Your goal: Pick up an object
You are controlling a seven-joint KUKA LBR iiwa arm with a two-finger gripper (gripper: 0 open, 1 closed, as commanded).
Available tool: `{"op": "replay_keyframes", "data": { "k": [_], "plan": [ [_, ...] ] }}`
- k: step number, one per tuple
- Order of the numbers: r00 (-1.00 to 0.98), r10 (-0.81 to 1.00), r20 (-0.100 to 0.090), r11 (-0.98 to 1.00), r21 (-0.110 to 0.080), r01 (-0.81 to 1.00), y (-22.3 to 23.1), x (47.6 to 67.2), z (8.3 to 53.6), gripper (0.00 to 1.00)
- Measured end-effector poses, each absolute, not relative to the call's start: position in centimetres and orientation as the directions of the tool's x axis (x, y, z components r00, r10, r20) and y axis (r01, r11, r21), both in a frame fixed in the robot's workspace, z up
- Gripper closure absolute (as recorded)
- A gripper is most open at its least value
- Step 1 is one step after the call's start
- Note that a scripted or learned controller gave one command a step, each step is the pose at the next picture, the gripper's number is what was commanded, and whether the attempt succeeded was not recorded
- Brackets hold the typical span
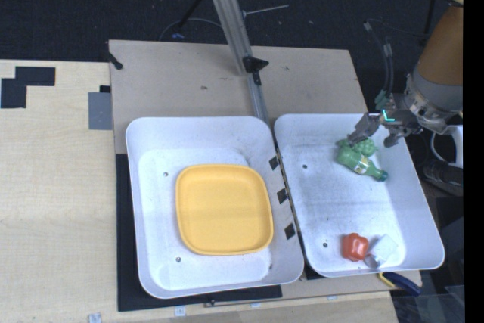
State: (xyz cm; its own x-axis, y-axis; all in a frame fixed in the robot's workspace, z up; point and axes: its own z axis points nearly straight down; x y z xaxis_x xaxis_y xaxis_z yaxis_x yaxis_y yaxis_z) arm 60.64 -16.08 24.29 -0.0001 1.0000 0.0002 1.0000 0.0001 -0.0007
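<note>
- One green toy (361, 159) lies in the right bin (333, 238), in its far part near the right wall, with its long body slanted toward the lower right.
- The end effector (376, 129) stands just above the upper end of the green toy, at the far right edge of the same bin.
- Its two fingers are spread apart: one finger (364, 128) comes down to the top of the toy on the left side, the other is a little to the right, above the bin rim.
- The toy is under and beside the fingers, not between them, so the end effector is released and grasps nothing.
- I cannot tell if the left finger really touches the toy or only stands in front of it.
- The grey arm (439, 83) with its orange band enters from the right side.
- One red object (355, 246) lies in the near right corner of the right bin, well apart from the green toy, and a small pale object (376, 256) lies just beside it.
- The left bin (151, 155) holds a yellow plate (224, 209), flat, about in its middle.
- Both bins stand side by side on the desk (181, 79), and a metal rail (233, 15) runs over the far part of the desk.
</note>
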Motion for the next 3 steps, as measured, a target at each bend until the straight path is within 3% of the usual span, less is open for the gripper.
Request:
{"op": "replay_keyframes", "data": {
  "k": [1,3],
  "plan": [
    [0.000,1.000,0.000,0.000,-0.001,1.000,-16.1,60.6,24.3,0.00],
    [0.000,1.000,0.001,0.000,-0.005,1.000,-17.2,60.3,14.4,0.00]
  ]
}}
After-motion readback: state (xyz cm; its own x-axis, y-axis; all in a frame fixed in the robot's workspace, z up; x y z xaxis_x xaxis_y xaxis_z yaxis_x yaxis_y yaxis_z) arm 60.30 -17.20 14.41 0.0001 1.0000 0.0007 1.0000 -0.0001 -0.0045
